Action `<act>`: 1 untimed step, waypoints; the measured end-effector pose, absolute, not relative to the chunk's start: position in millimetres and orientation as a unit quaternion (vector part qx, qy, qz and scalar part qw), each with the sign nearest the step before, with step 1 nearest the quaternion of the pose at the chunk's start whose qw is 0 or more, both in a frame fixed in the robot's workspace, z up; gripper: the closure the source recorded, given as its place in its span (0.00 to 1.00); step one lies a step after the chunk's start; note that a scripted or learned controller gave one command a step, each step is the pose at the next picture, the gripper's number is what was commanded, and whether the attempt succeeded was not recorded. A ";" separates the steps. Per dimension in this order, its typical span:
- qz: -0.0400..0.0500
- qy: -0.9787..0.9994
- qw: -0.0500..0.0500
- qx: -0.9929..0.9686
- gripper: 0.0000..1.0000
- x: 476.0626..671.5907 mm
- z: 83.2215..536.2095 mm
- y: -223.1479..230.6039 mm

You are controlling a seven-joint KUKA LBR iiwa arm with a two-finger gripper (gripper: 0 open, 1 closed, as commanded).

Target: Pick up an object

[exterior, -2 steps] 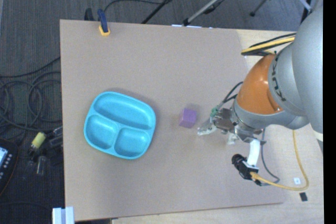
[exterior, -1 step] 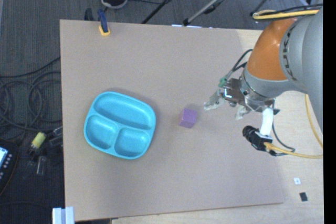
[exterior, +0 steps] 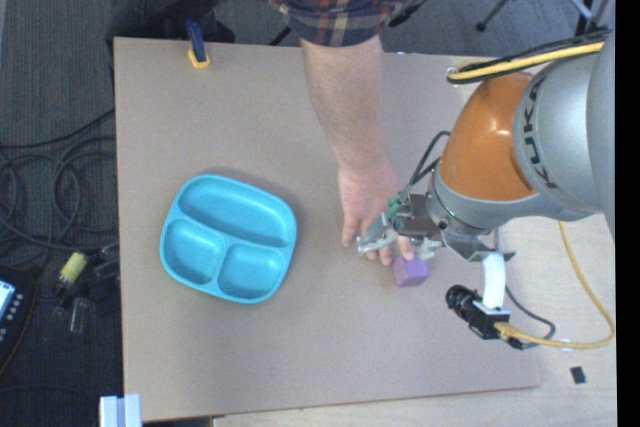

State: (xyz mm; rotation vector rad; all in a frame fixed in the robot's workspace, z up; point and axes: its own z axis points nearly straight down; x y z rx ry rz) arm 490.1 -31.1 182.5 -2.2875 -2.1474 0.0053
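Note:
A small purple block (exterior: 410, 270) lies on the tan board (exterior: 200, 135), right of centre near the front. My gripper (exterior: 382, 235) hangs just above and to the left of the block, under the orange-banded wrist (exterior: 485, 155). A person's hand (exterior: 368, 205) reaches down from the top of the view and overlaps the gripper, with its fingertips touching or nearly touching the block. I cannot see anything held in the gripper.
A light blue divided plate (exterior: 190, 205) with three compartments sits on the left half of the board. The person's forearm (exterior: 345, 105) crosses the middle of the board. A blue and yellow clamp (exterior: 198, 47) grips the far edge.

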 end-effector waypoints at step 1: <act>0.001 -0.663 0.002 -0.748 0.00 483.3 182.5 -33.0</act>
